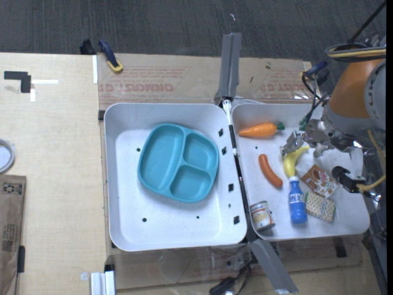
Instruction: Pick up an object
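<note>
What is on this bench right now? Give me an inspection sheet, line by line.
Surface: two white bins; left bin holds a blue divided plate.
Job's things: right bin holds carrot, sausage, banana, blue bottle, can, two snack packets.
Clutter: tape roll and clamp on the bench.
Gripper: gripper above the banana; finger state unclear.
Cables: black cables beside the arm.
Surroundings: dark carpet.

Pale wooden bench (49,165) beneath, dark grey carpet (153,11) beyond
</note>
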Controlling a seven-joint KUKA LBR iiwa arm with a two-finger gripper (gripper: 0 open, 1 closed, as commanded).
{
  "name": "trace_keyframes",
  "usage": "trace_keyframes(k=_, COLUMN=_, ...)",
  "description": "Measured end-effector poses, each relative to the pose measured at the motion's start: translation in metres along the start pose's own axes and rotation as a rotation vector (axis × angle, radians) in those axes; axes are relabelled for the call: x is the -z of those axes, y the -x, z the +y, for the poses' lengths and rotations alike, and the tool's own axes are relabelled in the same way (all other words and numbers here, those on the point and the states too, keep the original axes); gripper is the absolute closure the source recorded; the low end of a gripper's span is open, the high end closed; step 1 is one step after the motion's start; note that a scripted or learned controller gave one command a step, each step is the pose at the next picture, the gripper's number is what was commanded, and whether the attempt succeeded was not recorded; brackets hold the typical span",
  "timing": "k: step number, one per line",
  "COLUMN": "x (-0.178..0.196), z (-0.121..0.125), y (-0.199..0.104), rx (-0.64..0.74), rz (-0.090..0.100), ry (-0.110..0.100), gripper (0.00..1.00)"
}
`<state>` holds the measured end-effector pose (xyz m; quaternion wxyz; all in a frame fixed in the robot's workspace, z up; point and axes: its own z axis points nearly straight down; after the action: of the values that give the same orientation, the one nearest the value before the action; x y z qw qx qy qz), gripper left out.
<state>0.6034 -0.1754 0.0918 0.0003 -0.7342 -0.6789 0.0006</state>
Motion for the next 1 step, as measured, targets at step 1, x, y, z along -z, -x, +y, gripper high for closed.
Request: trace_keyframes(k=1, x=0.0096, z=0.0002, y=0.0009, rx=-0.003, rz=-0.001, ry=0.001, gripper=1.0)
